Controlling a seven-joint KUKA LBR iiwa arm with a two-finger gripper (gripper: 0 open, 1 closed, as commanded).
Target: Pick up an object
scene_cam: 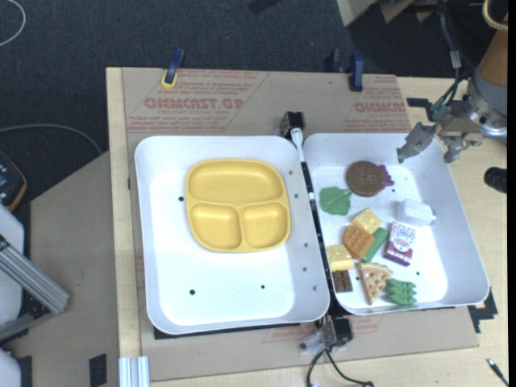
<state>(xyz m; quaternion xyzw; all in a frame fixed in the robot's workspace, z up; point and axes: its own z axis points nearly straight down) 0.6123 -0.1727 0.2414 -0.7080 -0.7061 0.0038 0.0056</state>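
The right bin (462, 216) holds several toy foods: a brown round cookie (364, 178), a green leaf (334, 200), a yellow cheese wedge (368, 219), a waffle (356, 239), a purple-and-white packet (400, 243), a small white piece (417, 212), a pizza slice (372, 280) and a green broccoli piece (401, 291). My gripper (429, 145) hovers over the bin's far right corner, up and to the right of the cookie. Its fingers are spread open and nothing sits between them.
The left bin (161, 240) holds a yellow three-compartment tray (238, 204). A black clip (293, 123) sits at the far end of the seam between the bins. Blue clamps (355, 71) pin the far edge of the cardboard sheet. Cables hang at the upper right.
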